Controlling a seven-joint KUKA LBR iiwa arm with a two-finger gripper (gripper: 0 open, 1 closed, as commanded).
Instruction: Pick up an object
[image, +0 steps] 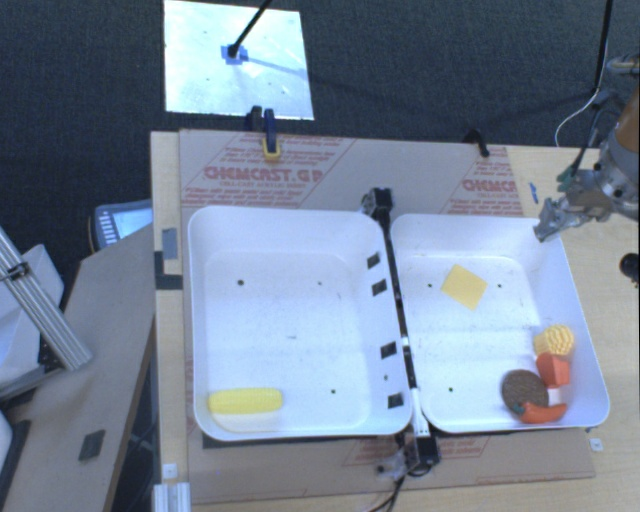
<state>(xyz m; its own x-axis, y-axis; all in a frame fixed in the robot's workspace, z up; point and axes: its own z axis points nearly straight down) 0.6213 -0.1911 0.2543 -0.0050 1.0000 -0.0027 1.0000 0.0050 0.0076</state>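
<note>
My gripper (563, 212) hangs at the view's right edge, above the far right corner of the right bin (470, 232), with nothing seen in it. In that bin a flat yellow square slice (464, 286) lies apart near the middle back. Clustered in its near right corner are a yellow corn-like piece (555, 340), a red-orange block (554, 369), a brown round disc (520, 390) and an orange carrot-like piece (546, 411). In the left bin (215, 225), a long yellow piece (245, 401) rests at the near left corner.
Both bins sit on a cardboard sheet (300, 170) clamped to the bench, with a yellow-and-black clamp (268, 135) at the back. Black clips (379, 288) line the seam between the bins. A silver plate (238, 60) lies beyond, and an aluminium rail (40, 310) at the left.
</note>
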